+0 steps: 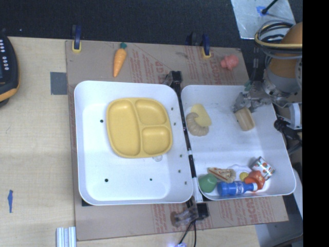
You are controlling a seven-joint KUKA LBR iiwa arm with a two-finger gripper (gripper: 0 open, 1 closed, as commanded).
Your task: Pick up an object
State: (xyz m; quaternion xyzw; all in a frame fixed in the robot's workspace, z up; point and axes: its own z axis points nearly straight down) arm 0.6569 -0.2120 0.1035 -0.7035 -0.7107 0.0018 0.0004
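**Inspector:** Report the tool first.

**Operator:** I see the tool (247, 106) low in the far right part of the right bin (226, 138), reaching in from the right under the grey arm (280, 71) with its orange band. Whether its fingers are spread or pressed together I cannot tell; the wrist hides them. A tan wooden block (245, 119) lies right at the fingertips, tilted. I cannot tell if it is gripped or merely touched.

**Inspector:** The rest of that bin?

**Operator:** A pale yellow piece (200, 115) and a beige ring-shaped roll (197, 126) sit touching near the left wall. Along the near edge I see a green ball (207, 183), a sandwich wedge (221, 174), a blue bottle (235, 189) lying on its side, an orange toy (254, 178) and a small red-and-white can (261, 166), all clustered together.

**Inspector:** Beyond it?

**Operator:** The left bin (92, 179) holds a yellow divided plate (139, 126). On the counter (31, 153) past the bins lie a toy carrot (119, 60) and a pink lump (230, 62), well apart.
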